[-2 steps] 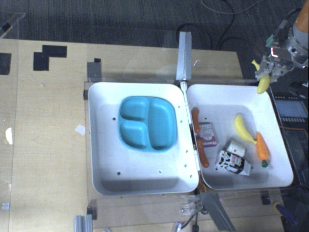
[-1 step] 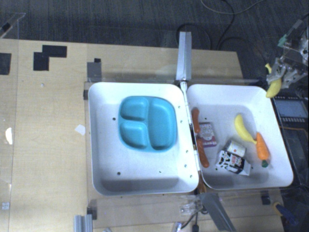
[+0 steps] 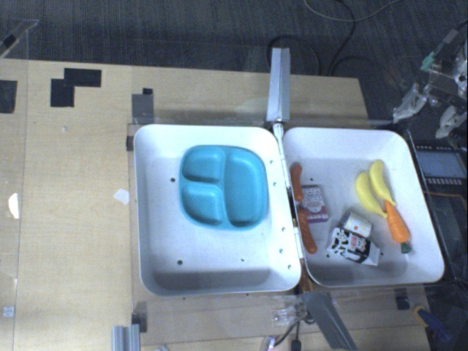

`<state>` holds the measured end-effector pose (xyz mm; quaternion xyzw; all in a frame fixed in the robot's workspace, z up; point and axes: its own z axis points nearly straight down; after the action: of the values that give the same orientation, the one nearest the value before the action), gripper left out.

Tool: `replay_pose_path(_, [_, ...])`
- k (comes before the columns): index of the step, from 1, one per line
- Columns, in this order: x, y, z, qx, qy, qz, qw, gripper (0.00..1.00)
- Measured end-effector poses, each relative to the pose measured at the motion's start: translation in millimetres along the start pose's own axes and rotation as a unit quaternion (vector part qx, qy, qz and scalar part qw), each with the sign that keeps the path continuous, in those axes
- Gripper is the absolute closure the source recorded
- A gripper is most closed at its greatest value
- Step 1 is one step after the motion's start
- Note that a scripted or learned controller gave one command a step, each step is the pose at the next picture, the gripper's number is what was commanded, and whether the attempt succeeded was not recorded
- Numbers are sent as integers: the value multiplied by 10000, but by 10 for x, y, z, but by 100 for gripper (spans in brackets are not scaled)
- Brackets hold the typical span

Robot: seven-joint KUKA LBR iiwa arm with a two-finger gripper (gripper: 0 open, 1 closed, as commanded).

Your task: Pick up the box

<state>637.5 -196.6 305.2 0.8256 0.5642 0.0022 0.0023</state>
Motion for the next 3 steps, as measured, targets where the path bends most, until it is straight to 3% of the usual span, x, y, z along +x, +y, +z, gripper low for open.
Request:
replay_pose_path(1, [193,114,1409,21,-1,-256,9997,0])
replay_pose_path(2, [792,35,2183,0,5,-687,9976,0])
replay_pose_path(3, [815,60,2044,-41,23,-700,9975,100])
